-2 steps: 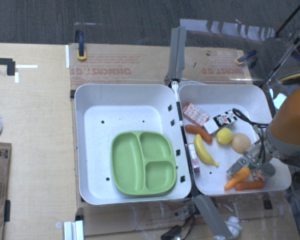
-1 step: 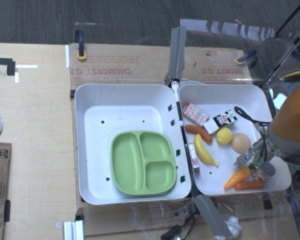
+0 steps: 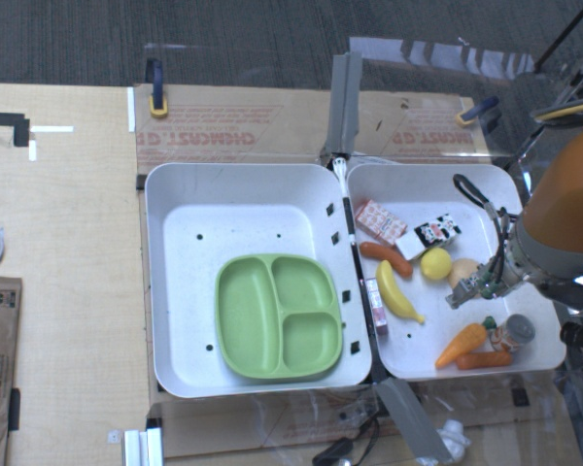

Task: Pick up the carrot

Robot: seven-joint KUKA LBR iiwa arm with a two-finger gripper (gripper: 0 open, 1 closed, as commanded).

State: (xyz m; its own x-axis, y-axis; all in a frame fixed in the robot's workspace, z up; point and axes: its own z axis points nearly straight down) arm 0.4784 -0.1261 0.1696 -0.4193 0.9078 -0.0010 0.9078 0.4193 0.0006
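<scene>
**benchwatcher:** Wooden bench (image 3: 58, 212) with a cardboard sheet at the back, two white bins sitting side by side on it, dark carpet behind. So where's the carrot at?

**gripnerd:** The carrot (image 3: 462, 345) is in the right bin (image 3: 408, 362), down near the front wall, lying at a slant with its leafy end up toward the right. Just beside it there's a second orange piece (image 3: 484, 361) lying flatter, and a small jar with a grey lid (image 3: 515, 331) touching that cluster on the right.

**benchwatcher:** And the gripper?

**gripnerd:** Gripper (image 3: 464, 294) hangs over the same bin, up and slightly right of the carrot, apart from it. Honestly can't tell how far the fingers are spread, too small and cluttered there. Nothing visibly between them.

**benchwatcher:** Rest of that bin?

**gripnerd:** Banana (image 3: 396, 293) near the middle, lemon (image 3: 435, 263) beside the gripper, a sausage-looking thing (image 3: 385, 256) above the banana, a red-and-white packet (image 3: 380, 221), and a black-and-white cow-patterned item (image 3: 437, 231) toward the back.

**benchwatcher:** Left side?

**gripnerd:** Left bin (image 3: 175, 260) has a green divided plate (image 3: 278, 316), three compartments, sitting toward the front right. Blue clamps with yellow grips (image 3: 155, 87) on the cardboard's back edge.
</scene>
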